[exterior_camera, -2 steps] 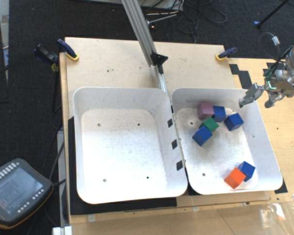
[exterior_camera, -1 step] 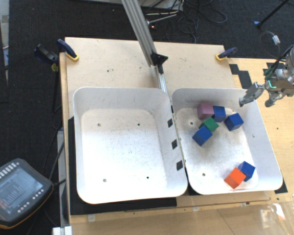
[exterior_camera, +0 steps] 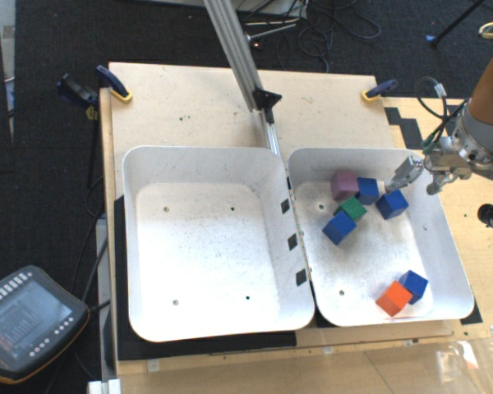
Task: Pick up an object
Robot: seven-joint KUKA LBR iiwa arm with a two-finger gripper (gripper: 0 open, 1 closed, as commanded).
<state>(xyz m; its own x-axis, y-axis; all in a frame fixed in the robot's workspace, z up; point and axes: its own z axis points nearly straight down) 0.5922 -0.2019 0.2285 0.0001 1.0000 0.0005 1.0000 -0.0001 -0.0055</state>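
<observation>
In the right bin (exterior_camera: 444, 245) lie several cubes. A pink cube (exterior_camera: 343, 184), a blue cube (exterior_camera: 367, 190), a green cube (exterior_camera: 353, 209) and another blue cube (exterior_camera: 339, 227) cluster near the bin's upper middle. A separate blue cube (exterior_camera: 392, 203) sits just to their right. An orange cube (exterior_camera: 393, 299) and a blue cube (exterior_camera: 412, 286) touch each other at the lower right. My gripper (exterior_camera: 417, 180) hangs over the bin's upper right edge, open, with nothing between its fingers. Its left fingertip is just above the separate blue cube.
The left bin (exterior_camera: 135, 220) adjoins the right one along a shared rim. A slanted metal post (exterior_camera: 234, 43) rises from behind the bins. Clamps (exterior_camera: 115, 84) (exterior_camera: 378, 90) hold the board's far corners. A teach pendant (exterior_camera: 25, 327) lies at the lower left.
</observation>
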